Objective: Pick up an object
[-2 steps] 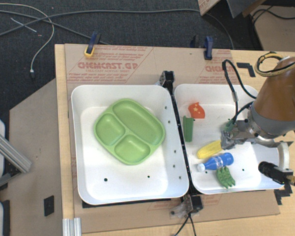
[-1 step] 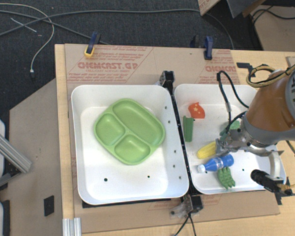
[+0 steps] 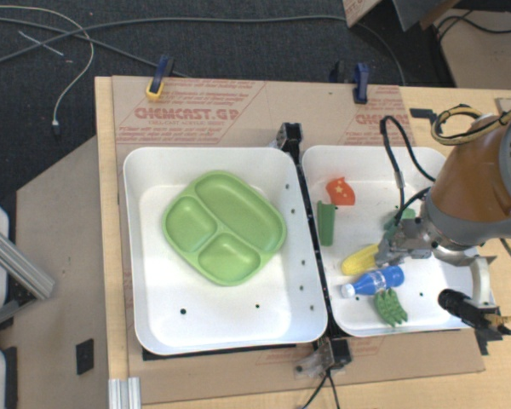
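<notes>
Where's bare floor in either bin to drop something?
Left bin: free strip along its near edge, below the green divided plate. Right bin: bare along the far wall; crowded mid-to-near, with orange piece, green block, banana, blue bottle.

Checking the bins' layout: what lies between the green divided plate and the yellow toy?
In the camera view, the bins' rims and a green block lie between the plate and the yellow toy.

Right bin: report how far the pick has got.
Done: the gripper is down in the right white bin, over the yellow banana-shaped toy and blue plastic bottle. In hand: nothing visibly lifted; both toys lie on the floor. Left: grasp one and raise it.
</notes>
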### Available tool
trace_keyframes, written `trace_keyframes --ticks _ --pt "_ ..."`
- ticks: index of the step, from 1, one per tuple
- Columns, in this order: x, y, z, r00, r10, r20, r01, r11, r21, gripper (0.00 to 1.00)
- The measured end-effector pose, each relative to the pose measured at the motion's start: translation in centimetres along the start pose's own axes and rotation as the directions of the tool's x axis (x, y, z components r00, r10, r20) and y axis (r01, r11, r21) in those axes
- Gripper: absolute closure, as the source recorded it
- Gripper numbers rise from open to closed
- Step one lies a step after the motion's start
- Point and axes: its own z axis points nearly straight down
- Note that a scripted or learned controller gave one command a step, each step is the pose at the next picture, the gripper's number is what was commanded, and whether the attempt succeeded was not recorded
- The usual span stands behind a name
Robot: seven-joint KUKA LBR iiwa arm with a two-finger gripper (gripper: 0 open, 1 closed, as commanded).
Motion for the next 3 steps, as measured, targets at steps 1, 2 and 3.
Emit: trace_keyframes --ticks 1,2,3 --pt "0.6 0.3 -6.2 1.000 -0.003 0.003 0.003 1.000 -0.007 1.00" --pt "0.6 0.4 -11.0 1.000 -0.003 0.003 0.003 1.000 -0.007 1.00" --pt "5.9 0.7 -11.4 1.000 -0.007 0.001 0.007 1.000 -0.003 1.00"
